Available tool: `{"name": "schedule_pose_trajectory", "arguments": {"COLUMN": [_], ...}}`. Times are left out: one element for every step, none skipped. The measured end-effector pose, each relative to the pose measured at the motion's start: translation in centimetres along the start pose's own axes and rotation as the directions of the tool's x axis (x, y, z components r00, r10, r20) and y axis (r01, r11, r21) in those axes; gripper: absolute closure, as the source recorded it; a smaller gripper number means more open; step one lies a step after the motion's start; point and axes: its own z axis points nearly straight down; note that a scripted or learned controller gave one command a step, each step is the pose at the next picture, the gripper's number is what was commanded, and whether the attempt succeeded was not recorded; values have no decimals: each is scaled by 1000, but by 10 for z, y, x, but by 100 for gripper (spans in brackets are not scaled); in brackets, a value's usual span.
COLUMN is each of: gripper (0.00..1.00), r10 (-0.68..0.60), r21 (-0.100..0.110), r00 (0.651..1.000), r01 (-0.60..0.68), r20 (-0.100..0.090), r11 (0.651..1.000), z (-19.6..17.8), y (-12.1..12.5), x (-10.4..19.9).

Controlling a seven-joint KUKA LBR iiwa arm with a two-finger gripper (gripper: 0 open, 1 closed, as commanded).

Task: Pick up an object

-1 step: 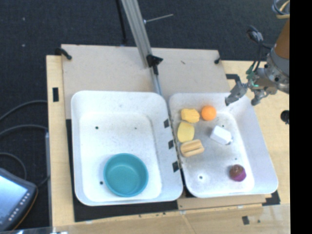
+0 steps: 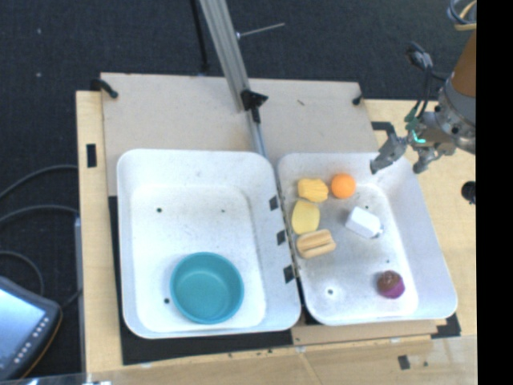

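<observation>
Claw (image 2: 403, 158) spread, holding nothing, above right bin (image 2: 425, 239) rim; no writing readable.

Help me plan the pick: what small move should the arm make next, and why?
Probably shift the gripper toward the white block and descend: it hovers open over the right bin's far corner, holding nothing, with that block among the nearest objects.

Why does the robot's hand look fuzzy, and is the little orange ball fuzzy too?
In the camera view, the grey metal hand near the right edge looks soft and smeared; the small round orange ball in the right white plastic bin has crisper edges, with an even, soft light and faint shadows.
</observation>
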Motion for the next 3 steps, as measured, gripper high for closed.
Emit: {"name": "schedule_pose_trajectory", "arguments": {"gripper": [0, 0, 0], "r10": [4, 5, 5], "r21": [6, 6, 6], "r00": [1000, 1000, 1000], "r01": [-4, -5, -5], "r20": [-1, 0, -1], "r11": [1000, 1000, 1000], "z": [63, 122, 179], "y": [1, 5, -3], "x": [-1, -9, -4]}}
